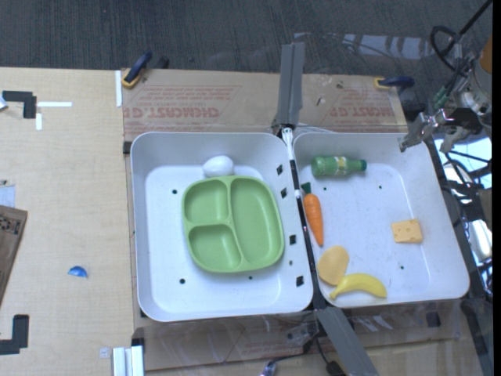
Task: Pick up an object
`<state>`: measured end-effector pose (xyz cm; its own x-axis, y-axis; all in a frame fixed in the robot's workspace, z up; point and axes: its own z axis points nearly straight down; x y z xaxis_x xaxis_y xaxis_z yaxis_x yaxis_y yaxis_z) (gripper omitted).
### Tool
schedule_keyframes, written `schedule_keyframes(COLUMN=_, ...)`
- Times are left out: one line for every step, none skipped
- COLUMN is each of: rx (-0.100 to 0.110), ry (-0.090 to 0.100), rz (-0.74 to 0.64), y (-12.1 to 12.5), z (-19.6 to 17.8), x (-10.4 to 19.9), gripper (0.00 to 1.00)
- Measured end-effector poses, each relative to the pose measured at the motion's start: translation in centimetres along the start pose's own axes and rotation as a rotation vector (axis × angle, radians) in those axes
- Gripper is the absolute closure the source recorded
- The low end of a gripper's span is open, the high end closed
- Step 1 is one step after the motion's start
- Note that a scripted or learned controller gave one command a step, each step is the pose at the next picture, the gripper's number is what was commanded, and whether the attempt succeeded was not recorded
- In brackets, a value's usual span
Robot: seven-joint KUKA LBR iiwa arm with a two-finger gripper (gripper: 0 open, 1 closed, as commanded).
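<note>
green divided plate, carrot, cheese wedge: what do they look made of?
Green divided plate: likely molded plastic, semi-matte, with uniform colour and soft highlights along the compartment ridges.
Carrot: probably a plastic toy, with smooth, even orange and a green cap; rubber is possible.
Cheese wedge: looks like plastic or foam play food, matte flat yellow; too small to tell which.

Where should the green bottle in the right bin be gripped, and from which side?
Probably across the middle of the green bottle, coming from above. It lies on its side, lengthwise across the right bin, so its round body offers two opposed sides; the carrot below lies apart.
</note>
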<state>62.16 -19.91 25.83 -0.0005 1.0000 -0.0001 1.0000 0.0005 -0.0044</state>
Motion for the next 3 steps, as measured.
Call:
schedule_keyframes(rx=-0.001, ry=-0.001, rz=-0.034, y=3.8, z=5.9, x=5.6, gripper=0.00)
schedule_keyframes(rx=0.007, ry=0.000, rz=-0.117, y=3.6, z=15.4, x=8.0, gripper=0.00)
schedule_keyframes(rx=0.019, ry=-0.001, rz=-0.115, y=3.3, z=14.9, x=7.8, gripper=1.00)
